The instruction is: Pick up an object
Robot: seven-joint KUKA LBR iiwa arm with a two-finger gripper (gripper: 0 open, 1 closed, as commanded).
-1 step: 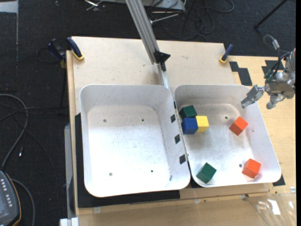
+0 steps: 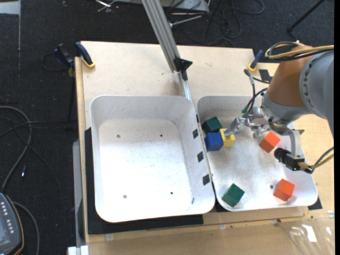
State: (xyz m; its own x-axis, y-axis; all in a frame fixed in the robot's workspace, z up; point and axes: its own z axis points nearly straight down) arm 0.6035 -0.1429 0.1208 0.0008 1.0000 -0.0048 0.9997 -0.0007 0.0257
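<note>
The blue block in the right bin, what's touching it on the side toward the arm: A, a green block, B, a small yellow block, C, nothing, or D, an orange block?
B: the small yellow block sits against the blue block on its arm-facing side, with the gripper just above it.
</note>
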